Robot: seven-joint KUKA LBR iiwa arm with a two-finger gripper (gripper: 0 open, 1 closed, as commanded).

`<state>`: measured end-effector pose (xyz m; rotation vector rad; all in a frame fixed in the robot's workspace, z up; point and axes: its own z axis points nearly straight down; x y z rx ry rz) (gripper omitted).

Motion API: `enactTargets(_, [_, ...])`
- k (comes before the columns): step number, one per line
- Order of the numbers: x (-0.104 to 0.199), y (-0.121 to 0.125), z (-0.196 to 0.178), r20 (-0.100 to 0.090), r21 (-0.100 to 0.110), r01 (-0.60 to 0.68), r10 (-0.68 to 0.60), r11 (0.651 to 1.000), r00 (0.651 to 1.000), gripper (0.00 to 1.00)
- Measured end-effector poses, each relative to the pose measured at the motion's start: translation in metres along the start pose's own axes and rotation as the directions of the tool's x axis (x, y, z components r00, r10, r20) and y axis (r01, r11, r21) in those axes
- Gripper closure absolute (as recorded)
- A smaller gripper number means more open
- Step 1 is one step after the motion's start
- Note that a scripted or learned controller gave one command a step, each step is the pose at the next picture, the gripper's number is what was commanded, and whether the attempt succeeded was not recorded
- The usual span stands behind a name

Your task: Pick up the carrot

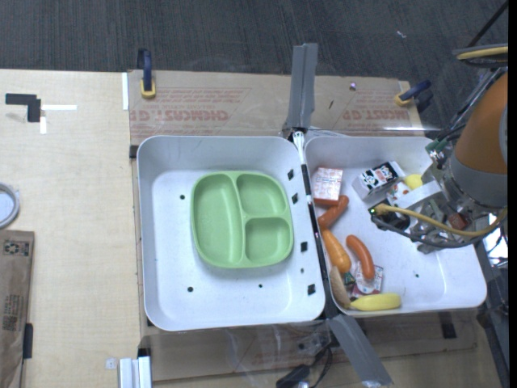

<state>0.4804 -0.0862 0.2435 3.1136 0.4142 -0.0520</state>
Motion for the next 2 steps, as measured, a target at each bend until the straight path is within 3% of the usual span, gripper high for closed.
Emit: enactTargets(2, [-0.0003, 0.0007, -0.0153, 0.011, 0.001, 0.009, -0.009, 1.000, 1.000, 1.00])
